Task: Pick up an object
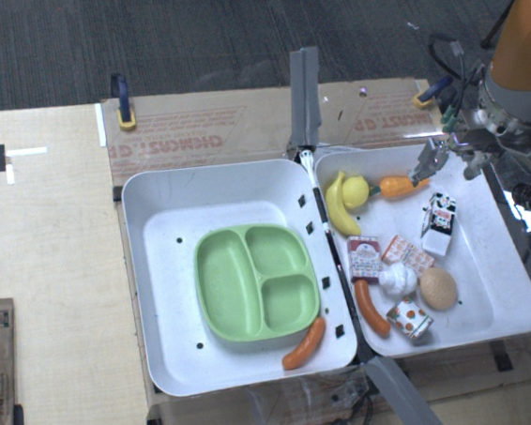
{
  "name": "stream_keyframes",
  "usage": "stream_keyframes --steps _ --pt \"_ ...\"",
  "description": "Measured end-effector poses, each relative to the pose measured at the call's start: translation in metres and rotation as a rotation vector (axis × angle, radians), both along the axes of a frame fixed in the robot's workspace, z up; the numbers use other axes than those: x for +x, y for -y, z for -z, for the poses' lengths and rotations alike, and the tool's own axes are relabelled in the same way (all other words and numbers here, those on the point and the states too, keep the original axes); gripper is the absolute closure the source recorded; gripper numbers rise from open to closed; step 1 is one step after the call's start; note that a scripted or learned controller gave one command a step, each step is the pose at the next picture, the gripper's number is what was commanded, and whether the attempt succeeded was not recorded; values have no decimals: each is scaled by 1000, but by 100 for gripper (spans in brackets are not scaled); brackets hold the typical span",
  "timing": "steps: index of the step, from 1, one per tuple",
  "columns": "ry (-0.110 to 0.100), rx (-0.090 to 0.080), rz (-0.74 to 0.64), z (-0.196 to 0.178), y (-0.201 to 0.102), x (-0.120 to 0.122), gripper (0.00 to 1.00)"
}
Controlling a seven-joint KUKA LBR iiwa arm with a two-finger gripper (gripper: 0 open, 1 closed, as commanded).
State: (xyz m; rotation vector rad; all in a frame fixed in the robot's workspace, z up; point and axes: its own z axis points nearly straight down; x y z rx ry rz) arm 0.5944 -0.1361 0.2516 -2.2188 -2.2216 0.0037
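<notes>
Step in hand: approaching, nothing gripped yet. Pincer hovering over the right bin's far edge, fingers apart and empty. Lying just beside its tip: orange carrot. Sitting slightly nearer: milk carton. Next, judging so: descending, straddling the carrot, closing.

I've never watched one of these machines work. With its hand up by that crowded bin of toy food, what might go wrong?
Two things, I would guess. The hand hovers at the orange carrot, which lies close to the lemon and banana; it may nudge those or slip off the carrot. The carrot also sits near the right bin's back wall, so the hand could bump it.
</notes>
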Motion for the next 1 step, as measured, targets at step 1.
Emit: stream_keyframes --steps 1 --pt "19 -4 -6 129 37 8 0"
